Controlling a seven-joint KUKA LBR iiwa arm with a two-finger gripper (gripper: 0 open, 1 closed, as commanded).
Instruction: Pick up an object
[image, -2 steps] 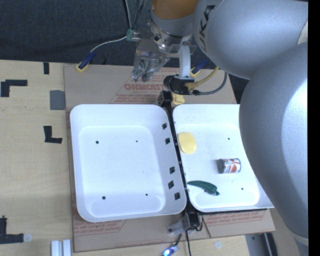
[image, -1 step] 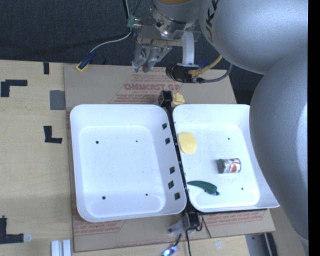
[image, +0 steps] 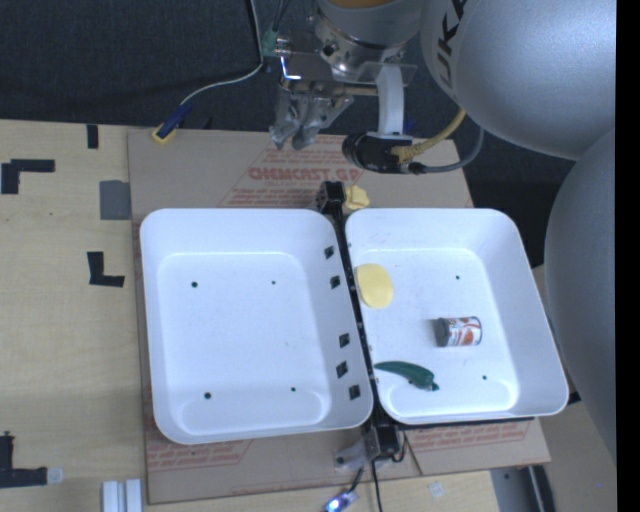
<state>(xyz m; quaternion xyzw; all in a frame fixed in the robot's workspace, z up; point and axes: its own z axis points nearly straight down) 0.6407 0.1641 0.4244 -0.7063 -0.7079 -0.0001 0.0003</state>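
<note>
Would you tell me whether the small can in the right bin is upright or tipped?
Tipped: the can lies on its side on the right bin floor.

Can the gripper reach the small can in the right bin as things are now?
Probably yes. The can lies on its side on the bin floor with free space around it, apart from the yellow piece and the green piece. The gripper hangs beyond the bins.

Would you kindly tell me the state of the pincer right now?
Pincer: raised above the cardboard beyond the bins, nothing between its tips; open or shut cannot be told.
</note>
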